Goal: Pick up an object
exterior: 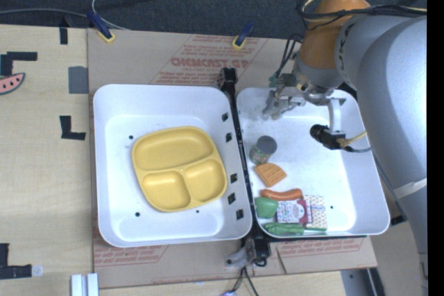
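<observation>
Two white bins are seen side by side on the bench. In the left bin (111, 149) a yellow plate (179, 168) with three sections is laid flat, near the middle.

The right bin (361, 197) holds the small things. A round grey can (263, 148) is found near the left wall of this bin, about halfway along it. Just below the can an orange cracker (270, 173) is laid. Below that, a red and orange hot dog (280, 195) is seen, and a green toy (266, 207) is touching it near the bin's front left corner. A small packet (305, 210) with red and white on it is placed beside the green toy, and a long green bean (295, 228) is laid along the front edge.

The gripper (277, 106) is held over the back left part of the right bin, above the can and apart from it. Nothing is seen between its fingers. It cannot be told if the jaws are apart or together. The grey arm (395, 80) with its orange band (326, 31) is reached in from the right.
</observation>
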### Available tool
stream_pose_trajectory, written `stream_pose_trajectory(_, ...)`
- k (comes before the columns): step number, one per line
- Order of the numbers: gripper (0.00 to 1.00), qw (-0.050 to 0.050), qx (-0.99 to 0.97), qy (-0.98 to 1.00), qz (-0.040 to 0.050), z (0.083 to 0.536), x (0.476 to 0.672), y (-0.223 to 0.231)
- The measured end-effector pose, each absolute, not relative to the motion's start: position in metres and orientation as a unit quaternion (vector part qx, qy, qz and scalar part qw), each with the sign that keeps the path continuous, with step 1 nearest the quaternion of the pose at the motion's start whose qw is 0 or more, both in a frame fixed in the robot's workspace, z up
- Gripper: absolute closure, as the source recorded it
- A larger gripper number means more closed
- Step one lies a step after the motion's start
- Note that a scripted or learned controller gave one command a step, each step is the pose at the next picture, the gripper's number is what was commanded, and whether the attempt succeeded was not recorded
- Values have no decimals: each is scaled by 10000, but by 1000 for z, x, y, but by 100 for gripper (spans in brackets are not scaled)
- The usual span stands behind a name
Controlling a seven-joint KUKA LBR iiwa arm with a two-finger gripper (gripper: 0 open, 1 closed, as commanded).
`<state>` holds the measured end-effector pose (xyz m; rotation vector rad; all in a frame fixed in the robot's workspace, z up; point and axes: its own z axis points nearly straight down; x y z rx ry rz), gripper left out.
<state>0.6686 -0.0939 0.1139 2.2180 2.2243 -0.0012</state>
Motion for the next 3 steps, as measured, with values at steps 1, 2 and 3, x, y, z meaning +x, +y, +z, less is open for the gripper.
stream_pose_trajectory(1, 0, 3, 7061, 7081, -4, 114, 669, -94)
stream_pose_trajectory(2, 100, -4, 7061, 7081, -4, 123, 668, -94)
stream_pose_trajectory(3, 0, -5, 7061, 7081, -4, 123, 668, -94)
